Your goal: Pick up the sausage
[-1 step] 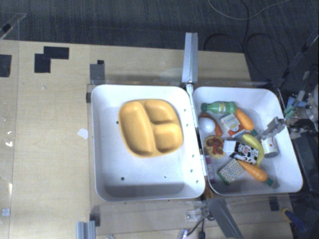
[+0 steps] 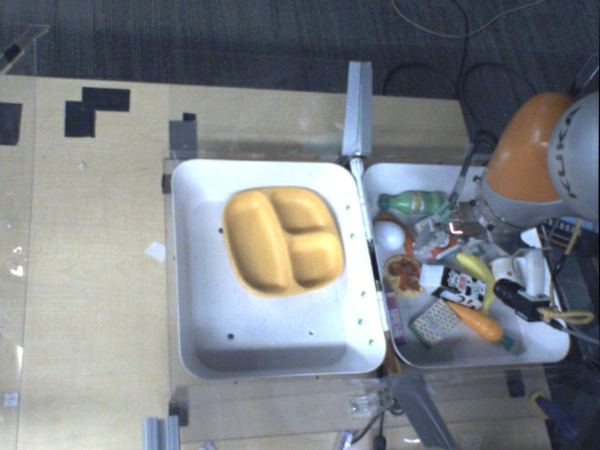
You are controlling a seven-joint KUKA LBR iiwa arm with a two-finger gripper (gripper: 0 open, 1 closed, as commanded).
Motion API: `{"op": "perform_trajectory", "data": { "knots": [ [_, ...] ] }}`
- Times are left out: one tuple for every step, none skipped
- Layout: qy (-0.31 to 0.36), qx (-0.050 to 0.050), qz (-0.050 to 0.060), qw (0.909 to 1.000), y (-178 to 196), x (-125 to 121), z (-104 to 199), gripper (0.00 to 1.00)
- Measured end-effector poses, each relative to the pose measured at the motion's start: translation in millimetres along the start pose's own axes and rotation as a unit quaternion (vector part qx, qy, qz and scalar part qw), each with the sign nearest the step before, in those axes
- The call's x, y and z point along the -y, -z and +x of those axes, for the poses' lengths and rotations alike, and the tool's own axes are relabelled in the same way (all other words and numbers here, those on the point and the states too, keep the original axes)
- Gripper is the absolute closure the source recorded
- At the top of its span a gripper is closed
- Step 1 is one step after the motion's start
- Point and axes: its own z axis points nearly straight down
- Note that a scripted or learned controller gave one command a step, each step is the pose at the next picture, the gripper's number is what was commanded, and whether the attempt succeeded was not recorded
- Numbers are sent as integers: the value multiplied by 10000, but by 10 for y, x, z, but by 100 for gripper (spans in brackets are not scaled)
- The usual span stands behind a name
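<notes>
The end effector [image 2: 454,227] is seen low over the upper middle of the right bin [image 2: 553,350], amid the clutter; whether it is open or closed cannot be told, and nothing can be made out as gripped. The sausage [image 2: 401,217] is taken to be the short reddish-brown piece just below the green bottle [image 2: 412,201], though so small a thing cannot be identified with certainty. On that reading it lies to the left of the end effector and slightly higher in the frame, near but apart, with its long axis running roughly left to right in a slight curve.

A short sideways shift toward the bin's left wall is therefore judged to be called for before any descent. Room is tight: the bottle is just above, a white rounded object [image 2: 389,236] just below, and the wall close on the left. A banana [image 2: 473,266] and a carrot [image 2: 484,325] lie lower right, well clear of the path. The left bin [image 2: 202,336], carrying a yellow tray [image 2: 281,240], plays no part. The pale wooden surface [image 2: 84,251] around the bins is flat.
</notes>
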Motion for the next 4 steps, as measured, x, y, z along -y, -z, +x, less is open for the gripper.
{"op": "perform_trajectory", "data": {
  "knots": [
    [-262,28,-87,9996,-371,-202,224,0],
    [-259,36,-150,9995,-234,-240,223,100],
    [588,-1,-22,9983,1018,-81,852,100],
    [588,-1,-19,9983,1015,-80,852,0]
  ]
}}
